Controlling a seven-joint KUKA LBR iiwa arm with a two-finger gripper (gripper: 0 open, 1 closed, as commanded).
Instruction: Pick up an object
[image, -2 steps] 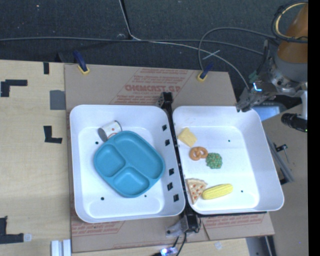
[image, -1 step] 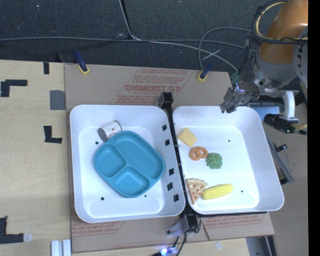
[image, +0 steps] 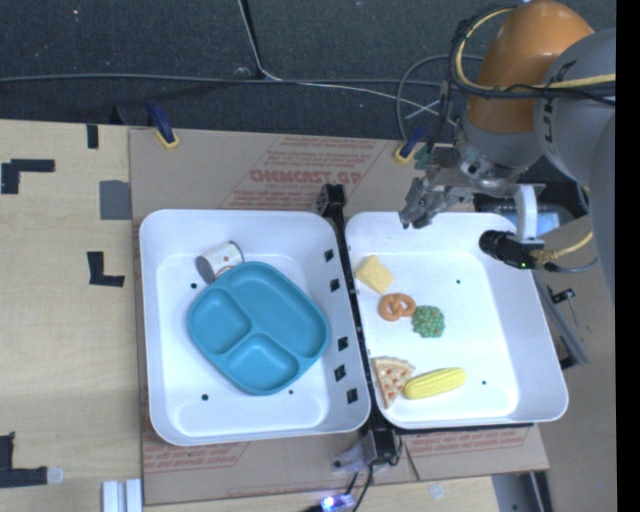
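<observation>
The right bin (image: 520, 330) holds several toy foods. A yellow cheese wedge (image: 375, 273) lies near its left wall, with an orange pretzel (image: 397, 306) and a green broccoli (image: 428, 321) just in front of it. A pizza slice (image: 391, 378) and a corn cob (image: 434, 382) lie by the front edge. My gripper (image: 422, 212) hangs above the bin's back edge, well up from the foods and behind the cheese. Its fingers stand apart with nothing between them.
The left bin (image: 165, 300) holds a blue divided plate (image: 258, 326) and a small tin can (image: 219, 261) lying on its side at the back left. A black divider (image: 340, 290) with clips runs between the bins. Cables (image: 430, 90) hang behind the wrist.
</observation>
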